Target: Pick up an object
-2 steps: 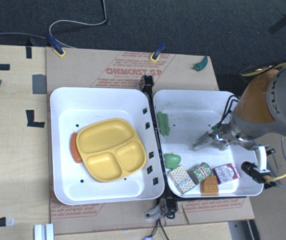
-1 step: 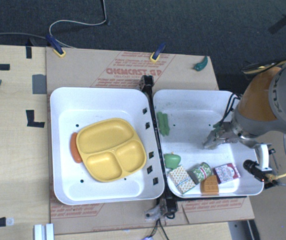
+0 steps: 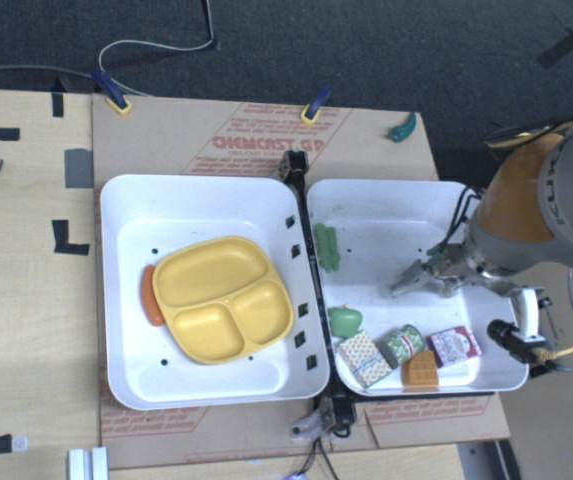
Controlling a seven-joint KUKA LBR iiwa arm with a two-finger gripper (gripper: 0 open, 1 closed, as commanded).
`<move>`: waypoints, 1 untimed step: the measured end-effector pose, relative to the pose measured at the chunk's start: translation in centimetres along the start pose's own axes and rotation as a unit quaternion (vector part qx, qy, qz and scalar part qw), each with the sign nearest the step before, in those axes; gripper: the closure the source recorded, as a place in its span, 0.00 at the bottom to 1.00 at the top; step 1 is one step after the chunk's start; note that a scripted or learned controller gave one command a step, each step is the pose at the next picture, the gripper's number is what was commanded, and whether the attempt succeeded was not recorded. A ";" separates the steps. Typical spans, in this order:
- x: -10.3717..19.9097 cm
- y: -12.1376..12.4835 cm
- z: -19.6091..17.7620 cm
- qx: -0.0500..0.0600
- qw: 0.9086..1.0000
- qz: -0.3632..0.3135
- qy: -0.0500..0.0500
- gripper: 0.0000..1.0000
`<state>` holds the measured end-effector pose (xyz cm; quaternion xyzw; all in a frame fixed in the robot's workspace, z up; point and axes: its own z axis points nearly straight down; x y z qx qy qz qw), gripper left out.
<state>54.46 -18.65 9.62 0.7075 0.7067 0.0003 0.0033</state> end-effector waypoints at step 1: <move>-0.3 -5.9 0.9 0.000 1.000 -0.001 0.001 0.00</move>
